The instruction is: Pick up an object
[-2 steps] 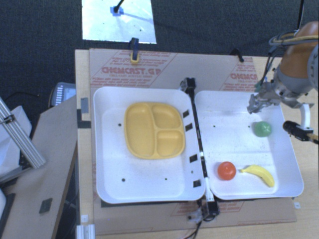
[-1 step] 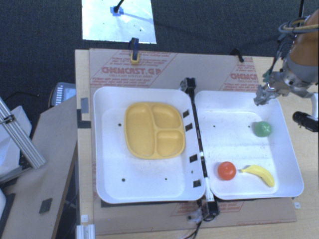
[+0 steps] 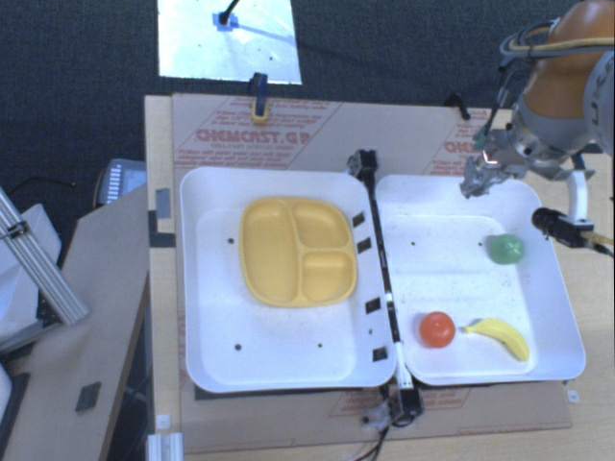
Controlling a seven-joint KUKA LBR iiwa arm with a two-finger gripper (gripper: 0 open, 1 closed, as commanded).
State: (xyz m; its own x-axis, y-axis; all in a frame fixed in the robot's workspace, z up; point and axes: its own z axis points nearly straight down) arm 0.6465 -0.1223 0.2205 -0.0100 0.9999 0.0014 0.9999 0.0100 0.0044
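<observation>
banana (image 3: 504,337) and orange ball (image 3: 436,328) in right white bin (image 3: 452,233), wooden bench (image 3: 317,128), dark carpet (image 3: 384,27), end effector (image 3: 477,182) state unclear

The worktop (image 3: 161,353) is pale wood, topped by a sheet of brown cardboard (image 3: 288,133) printed with red lettering. Two shallow white bins lie side by side on the cardboard, touching along the middle: the left bin (image 3: 207,286) and the right bin (image 3: 452,248).
</observation>
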